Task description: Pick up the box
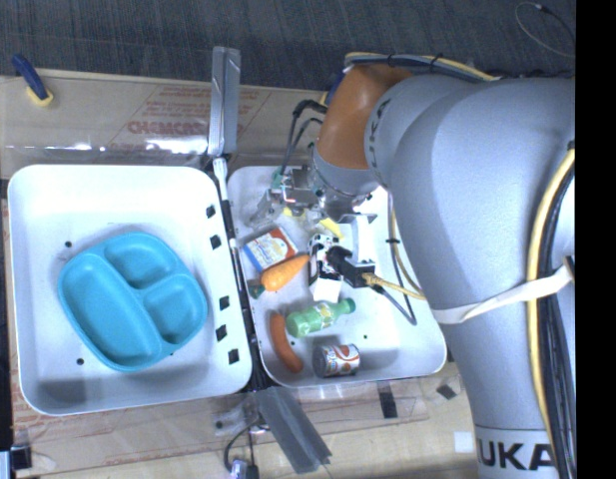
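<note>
I saw one box (268,248), a small flat carton printed in blue, white and red. It lay in the right bin (419,339), in the upper left part of the floor, near the wall shared with the other bin. One orange carrot (285,273), tapered and smooth, lay just below the box and seemed to touch its lower edge.

Farther down lay one green plastic bottle (320,317) on its side. Below that were one reddish-brown sausage (285,342), long and rounded, and one short metal can (337,359) with a printed label, tipped near the bottom wall. That made five loose things in that bin by my count.

The gripper (288,193) hung over the upper end of the same bin, just above and to the right of the box, with the grey arm and its orange band behind it. From this camera I could not tell whether the claw was apart or together, and I saw nothing held in it.

The left bin (48,193), one of two shallow white plastic bins with rounded corners, held one light-blue plate (133,297). The plate was glossy, with three compartments, and lay flat, turned at an angle.
</note>
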